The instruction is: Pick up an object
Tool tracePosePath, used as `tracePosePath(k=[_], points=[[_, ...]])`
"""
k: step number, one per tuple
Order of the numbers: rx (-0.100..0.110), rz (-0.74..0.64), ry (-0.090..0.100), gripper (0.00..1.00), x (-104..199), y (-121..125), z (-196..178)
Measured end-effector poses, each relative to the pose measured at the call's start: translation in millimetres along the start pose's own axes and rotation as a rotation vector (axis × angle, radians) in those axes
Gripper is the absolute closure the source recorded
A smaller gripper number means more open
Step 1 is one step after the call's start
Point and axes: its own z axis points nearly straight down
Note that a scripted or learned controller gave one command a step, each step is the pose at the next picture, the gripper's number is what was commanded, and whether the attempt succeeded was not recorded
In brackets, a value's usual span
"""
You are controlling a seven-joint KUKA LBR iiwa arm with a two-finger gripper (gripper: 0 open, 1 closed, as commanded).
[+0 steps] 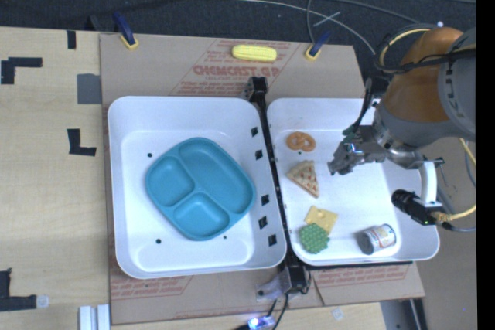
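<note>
The right bin (402,106) holds a brown pretzel (300,141), a waffle-patterned pizza wedge (305,178), a yellow cheese slice (321,218), a green round piece (314,239) and a small silver can (377,238) lying on its side. My gripper (342,163) hangs over the middle of this bin, right of the pretzel and the wedge, with nothing seen between its fingers. The grey arm with its orange band reaches in from the right.
The left bin (128,120) bears a blue divided plate (199,188). A yellow corn-like piece (254,53) lies on the cardboard behind the bins. Black clips line the rim between the bins. Cables run across the dark floor at the back.
</note>
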Motion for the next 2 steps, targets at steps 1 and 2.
tracePosePath(k=[1,2], points=[[-0.002,0.0,0.0,1.0,0,1,-53],[0.003,-0.002,0.0,1.0,47,18,-40]])
